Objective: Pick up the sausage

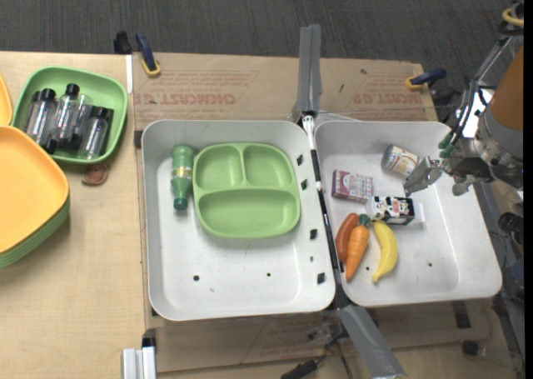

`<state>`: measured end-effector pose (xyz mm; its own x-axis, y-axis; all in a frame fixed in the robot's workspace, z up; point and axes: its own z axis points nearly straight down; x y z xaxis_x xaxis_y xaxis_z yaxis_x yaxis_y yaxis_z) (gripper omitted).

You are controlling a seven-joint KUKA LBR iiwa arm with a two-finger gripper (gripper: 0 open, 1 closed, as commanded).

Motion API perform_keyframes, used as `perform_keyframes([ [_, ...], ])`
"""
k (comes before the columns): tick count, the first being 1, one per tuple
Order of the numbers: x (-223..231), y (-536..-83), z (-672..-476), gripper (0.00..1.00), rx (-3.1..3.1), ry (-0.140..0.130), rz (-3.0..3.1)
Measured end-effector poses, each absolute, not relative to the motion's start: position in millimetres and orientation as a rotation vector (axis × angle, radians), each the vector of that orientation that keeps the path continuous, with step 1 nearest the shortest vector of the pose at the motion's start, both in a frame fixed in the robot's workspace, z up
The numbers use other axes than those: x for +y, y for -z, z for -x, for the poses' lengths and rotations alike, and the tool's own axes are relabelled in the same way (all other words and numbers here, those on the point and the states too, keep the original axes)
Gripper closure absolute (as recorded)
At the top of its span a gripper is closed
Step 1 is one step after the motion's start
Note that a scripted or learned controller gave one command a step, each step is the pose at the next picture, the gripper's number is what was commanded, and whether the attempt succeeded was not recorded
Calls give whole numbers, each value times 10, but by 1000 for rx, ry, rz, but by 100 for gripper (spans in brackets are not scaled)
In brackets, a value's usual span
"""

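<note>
Nothing lifted yet — the gripper (440, 171) hovers open and empty over the right bin (466, 269), the sausage (343, 234) lying untouched beside the carrot (357, 246).

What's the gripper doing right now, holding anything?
Gripper: above the right bin, near the can; nothing seen between its fingers, open or closed cannot be told.

arm (500, 132): grey metal links | orange band above wrist | jaws: grey, two-fingered
</note>
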<state>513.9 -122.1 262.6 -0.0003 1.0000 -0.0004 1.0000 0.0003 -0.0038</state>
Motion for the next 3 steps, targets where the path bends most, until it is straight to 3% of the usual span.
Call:
perform_keyframes([
  [1, -1228, -2704, -5142, 100, -2217, -7, 2220],
  [2, -1347, -3532, -5570, 100, -2423, -3, 2000],
  [3, -1629, -4089, -6122, 100, -2253, -3, 2191],
])
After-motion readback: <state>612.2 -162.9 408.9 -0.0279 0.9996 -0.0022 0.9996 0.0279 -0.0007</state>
